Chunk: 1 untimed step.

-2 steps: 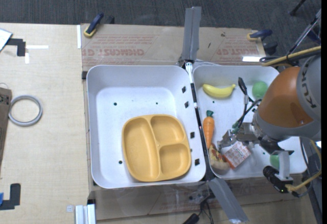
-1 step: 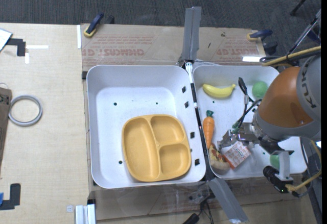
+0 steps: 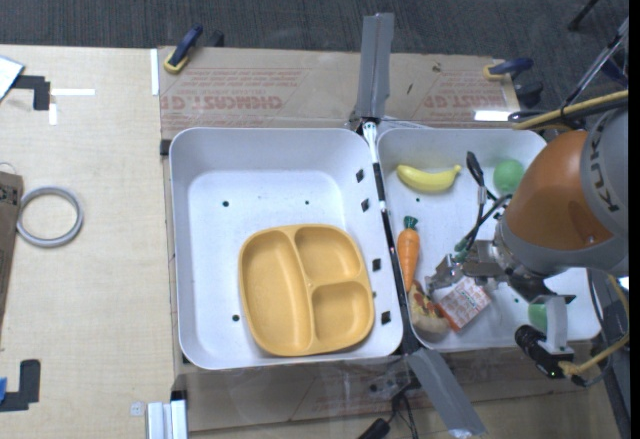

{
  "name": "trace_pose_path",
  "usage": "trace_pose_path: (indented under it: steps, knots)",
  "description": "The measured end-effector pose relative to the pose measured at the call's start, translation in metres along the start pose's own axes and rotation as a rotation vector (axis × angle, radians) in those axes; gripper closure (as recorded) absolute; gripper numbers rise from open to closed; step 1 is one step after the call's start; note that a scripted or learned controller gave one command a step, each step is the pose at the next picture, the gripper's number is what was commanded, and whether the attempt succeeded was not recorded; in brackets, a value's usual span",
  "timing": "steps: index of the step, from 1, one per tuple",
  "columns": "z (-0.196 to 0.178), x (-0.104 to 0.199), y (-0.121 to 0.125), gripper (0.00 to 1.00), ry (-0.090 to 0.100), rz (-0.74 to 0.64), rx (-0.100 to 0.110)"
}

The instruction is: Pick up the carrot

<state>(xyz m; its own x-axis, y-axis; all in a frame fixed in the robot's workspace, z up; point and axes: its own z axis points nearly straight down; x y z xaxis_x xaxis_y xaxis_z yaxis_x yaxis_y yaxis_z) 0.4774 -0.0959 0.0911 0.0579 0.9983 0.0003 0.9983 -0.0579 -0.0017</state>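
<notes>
While the grey arm with its orange band (image 3: 558,192) is reached in from the right over the right-hand shallow white bin (image 3: 440,142), the two-finger gripper (image 3: 452,272) is seen low in that bin, close above a small red-and-white packet (image 3: 464,302). Whether the pincer is spread or pressed together cannot be told, since its tips are lost among the clutter and the wrist hardware. The small orange carrot with a green top (image 3: 408,252) is found lying free on the floor of the right bin, hard against its left wall, with the leafy end pointed towards the far side; it is just to the left of the gripper and is not touched by it. A yellow plastic banana (image 3: 428,177) is laid beyond the carrot near the far wall, and a round green object (image 3: 509,174) is seen beside the arm, partly covered by it. A brownish food-like item (image 3: 424,312) is rested at the near end of the carrot. In the left-hand shallow white bin (image 3: 200,257) a yellow three-compartment plastic plate (image 3: 305,287) is set. Well apart, on the wooden bench at the left, a grey roll of tape (image 3: 47,216) is laid flat.
</notes>
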Motion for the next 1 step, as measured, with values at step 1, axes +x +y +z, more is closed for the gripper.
trace_pose_path:
  steps: [1]
  knots:
    - [0.0000,0.0000,0.0000,0.00,0.000,0.000,0.000]
